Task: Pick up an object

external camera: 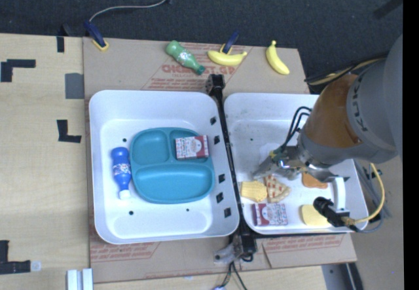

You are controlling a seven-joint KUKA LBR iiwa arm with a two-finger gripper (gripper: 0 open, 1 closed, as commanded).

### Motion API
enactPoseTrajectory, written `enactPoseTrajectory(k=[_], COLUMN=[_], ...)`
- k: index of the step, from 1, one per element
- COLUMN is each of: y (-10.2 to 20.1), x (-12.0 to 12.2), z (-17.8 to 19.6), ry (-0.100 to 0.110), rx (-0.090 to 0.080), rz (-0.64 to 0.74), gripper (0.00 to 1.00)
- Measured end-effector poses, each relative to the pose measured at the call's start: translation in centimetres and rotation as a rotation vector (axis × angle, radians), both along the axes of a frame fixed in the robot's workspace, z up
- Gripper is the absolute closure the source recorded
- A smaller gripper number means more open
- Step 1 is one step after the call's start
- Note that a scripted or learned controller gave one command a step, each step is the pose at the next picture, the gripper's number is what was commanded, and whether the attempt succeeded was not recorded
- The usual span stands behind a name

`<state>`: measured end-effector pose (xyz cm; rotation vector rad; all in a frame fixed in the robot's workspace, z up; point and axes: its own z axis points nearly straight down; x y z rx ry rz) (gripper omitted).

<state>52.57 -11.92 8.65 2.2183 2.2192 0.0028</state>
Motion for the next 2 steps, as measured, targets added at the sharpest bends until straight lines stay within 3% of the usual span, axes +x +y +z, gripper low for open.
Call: enactPoseTrajectory(k=[2], y=[2.3], x=[-3.8], z=[0.0], ry=[-0.006], rx=[-0.003], rz=[-0.001], gripper=[0.00])
